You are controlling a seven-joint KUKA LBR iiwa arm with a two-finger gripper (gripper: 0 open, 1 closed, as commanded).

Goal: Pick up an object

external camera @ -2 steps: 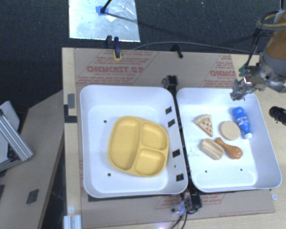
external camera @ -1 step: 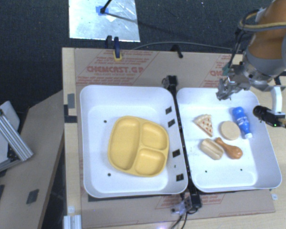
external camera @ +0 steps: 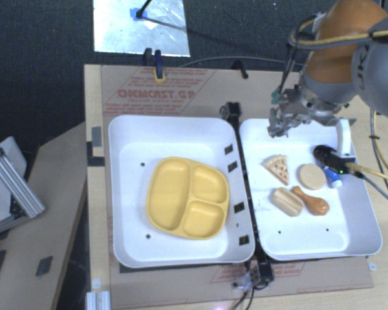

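The right bin (external camera: 310,244) holds a pizza slice (external camera: 278,168), a round pale cookie (external camera: 312,176), a hot dog bun (external camera: 288,201) and a brown drumstick (external camera: 311,201). My gripper (external camera: 279,126) hangs over the bin's far left part, above and behind the pizza slice, touching none of the food. Nothing shows between its fingers. The left bin (external camera: 126,173) carries a yellow divided plate (external camera: 187,197).
A black divider (external camera: 242,186) runs between the two bins. The arm's orange band (external camera: 346,24) and grey wrist reach in from the upper right. A metal rail (external camera: 13,179) lies off the bench at the left.
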